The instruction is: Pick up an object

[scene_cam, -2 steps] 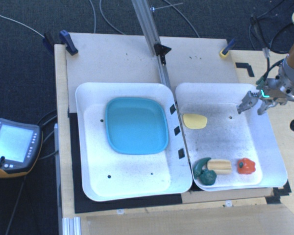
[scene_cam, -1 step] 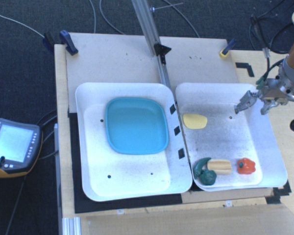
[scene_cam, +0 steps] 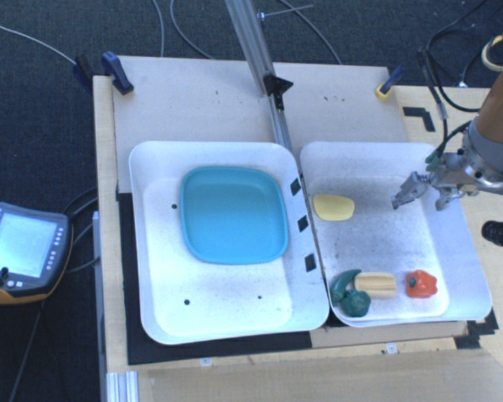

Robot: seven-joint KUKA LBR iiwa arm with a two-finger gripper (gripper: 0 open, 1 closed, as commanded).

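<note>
In the right bin (scene_cam: 386, 237) lie a pale yellow lump (scene_cam: 333, 207) near its left wall, and along its front edge a dark green piece (scene_cam: 350, 294), a tan block (scene_cam: 375, 285) and a red pepper-like toy (scene_cam: 420, 284). My gripper (scene_cam: 426, 191) hangs over the right bin's far right part, fingers spread open with nothing between them. It is well to the right of the yellow lump and above the red toy.
The left bin (scene_cam: 155, 249) holds a turquoise square plate (scene_cam: 234, 214). A metal pole (scene_cam: 251, 36) slants down to the divider between the bins. Cables lie on the dark floor behind, and a teach pendant (scene_cam: 21, 249) sits at left.
</note>
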